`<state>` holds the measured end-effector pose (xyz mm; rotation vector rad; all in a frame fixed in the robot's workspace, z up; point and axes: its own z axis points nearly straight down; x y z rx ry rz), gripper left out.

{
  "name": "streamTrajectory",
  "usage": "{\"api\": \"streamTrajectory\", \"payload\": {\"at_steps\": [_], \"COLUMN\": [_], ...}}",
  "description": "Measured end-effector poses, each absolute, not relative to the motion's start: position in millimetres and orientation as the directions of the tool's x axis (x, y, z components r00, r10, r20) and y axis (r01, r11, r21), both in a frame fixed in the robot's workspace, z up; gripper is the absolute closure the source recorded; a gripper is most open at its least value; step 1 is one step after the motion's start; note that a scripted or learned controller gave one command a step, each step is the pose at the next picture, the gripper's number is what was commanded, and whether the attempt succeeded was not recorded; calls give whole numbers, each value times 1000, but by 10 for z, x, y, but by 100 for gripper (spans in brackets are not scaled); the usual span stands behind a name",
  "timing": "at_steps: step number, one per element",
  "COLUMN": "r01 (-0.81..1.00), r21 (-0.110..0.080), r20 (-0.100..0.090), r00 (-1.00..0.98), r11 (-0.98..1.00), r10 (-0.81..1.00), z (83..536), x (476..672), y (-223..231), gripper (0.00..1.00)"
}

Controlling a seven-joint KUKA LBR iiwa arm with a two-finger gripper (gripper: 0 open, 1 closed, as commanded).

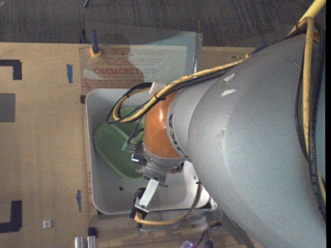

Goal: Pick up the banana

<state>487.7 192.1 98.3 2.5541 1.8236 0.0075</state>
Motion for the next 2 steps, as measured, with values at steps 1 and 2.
{"api": "streamTrajectory", "payload": {"at_steps": [1,2], "r01": [746,845], "r21": [-1,5], "r20": [-2,10], "r00": [666,535], "r11": [-666,-535], "r10": [746,845], "z": [2368,1216], "x": [5068,4825], "y": [2225,2261], "gripper": [100,100]}}
